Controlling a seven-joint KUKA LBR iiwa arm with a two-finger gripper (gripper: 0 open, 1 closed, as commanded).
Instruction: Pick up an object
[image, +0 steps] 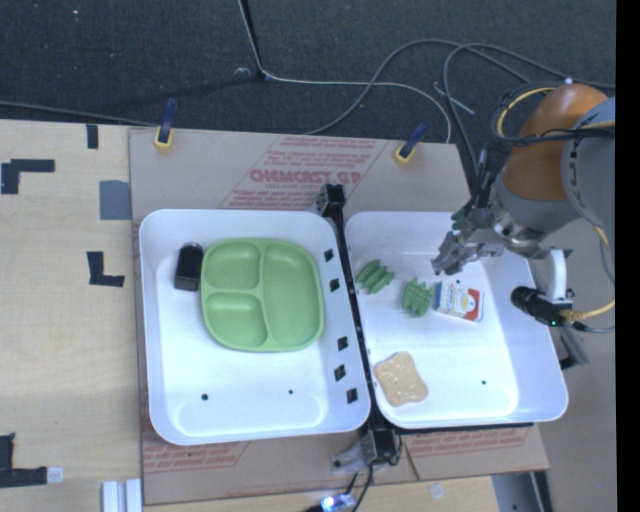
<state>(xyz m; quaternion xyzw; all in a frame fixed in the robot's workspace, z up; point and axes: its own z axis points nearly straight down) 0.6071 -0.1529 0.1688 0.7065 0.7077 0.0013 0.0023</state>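
Observation:
In the right bin (520, 390) lie a green pea pod (373, 276), a green bumpy toy (417, 297), a small white carton with red and blue print (460, 301) and a tan slice of bread (400, 378). My gripper (449, 256) hangs over the right bin's upper middle, just above the carton and up-right of the bumpy toy. Nothing shows between its fingers. The grey arm with its orange band (555, 130) comes in from the upper right.
The left bin (170, 390) holds a green divided plate (262, 294) and a small black block (188, 267) at the plate's left. A black divider (346, 320) runs between the bins. Cables trail across the dark floor behind the bench.

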